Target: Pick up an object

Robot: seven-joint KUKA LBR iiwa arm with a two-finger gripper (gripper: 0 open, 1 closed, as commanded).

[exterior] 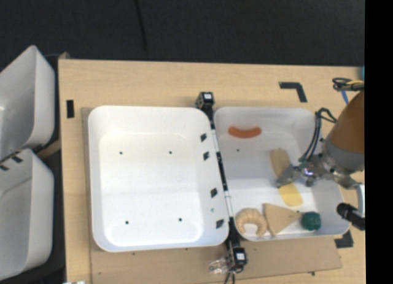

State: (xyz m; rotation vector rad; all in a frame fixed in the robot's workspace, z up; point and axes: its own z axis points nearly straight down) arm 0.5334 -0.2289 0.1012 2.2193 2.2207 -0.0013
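Claw (pixel 293 177) hangs low in the right bin (pixel 258 116), reaching in from the right, its tips between the tan block (pixel 280 162) and the yellow piece (pixel 292 195); whether they are spread or pressed together I cannot tell. Nothing sits visibly between them. Nearest is the tan block, just up and left of the tips, its long axis running roughly up the bin. The yellow piece lies just below. A sausage (pixel 244 132) rests well apart near the far wall, and a croissant (pixel 252 221) near the front.
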